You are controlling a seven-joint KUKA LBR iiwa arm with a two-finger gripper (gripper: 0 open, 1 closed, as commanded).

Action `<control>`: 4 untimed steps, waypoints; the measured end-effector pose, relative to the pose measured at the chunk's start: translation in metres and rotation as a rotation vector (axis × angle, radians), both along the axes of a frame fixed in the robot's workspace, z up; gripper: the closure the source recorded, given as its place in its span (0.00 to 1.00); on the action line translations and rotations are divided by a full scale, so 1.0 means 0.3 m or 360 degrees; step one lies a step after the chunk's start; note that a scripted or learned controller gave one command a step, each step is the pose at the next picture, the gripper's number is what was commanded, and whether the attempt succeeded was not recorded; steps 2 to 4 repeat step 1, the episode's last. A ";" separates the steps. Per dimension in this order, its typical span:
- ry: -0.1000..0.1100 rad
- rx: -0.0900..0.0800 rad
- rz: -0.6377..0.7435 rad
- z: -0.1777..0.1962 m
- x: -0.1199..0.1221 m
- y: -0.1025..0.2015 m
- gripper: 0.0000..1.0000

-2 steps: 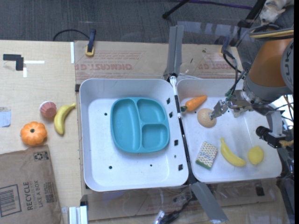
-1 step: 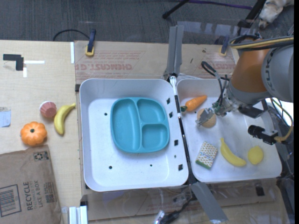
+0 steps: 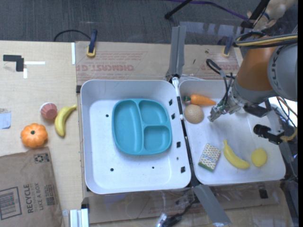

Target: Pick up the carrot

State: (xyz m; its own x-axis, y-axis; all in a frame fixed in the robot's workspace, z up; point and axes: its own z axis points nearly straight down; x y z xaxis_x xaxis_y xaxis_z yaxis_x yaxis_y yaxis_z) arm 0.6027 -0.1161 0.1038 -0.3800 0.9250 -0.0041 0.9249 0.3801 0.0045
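Carrot seen at right bin back-left corner, beside egg — gripper positioned just right of it, finger state indeterminable.

tray: smooth teal plastic | bins: glossy white plastic | bench: matt wood

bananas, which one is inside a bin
The banana in the right bin, between the sponge and lemon; the other banana lies on the bench by the pumpkin.

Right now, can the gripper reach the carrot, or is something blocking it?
Probably yes. The gripper hangs just right of the carrot with open bin floor between them. The egg lies close below the carrot, not in the path.
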 end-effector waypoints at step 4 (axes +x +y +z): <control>0.0009 0.0001 -0.0396 0.301 -0.006 0.045 1.00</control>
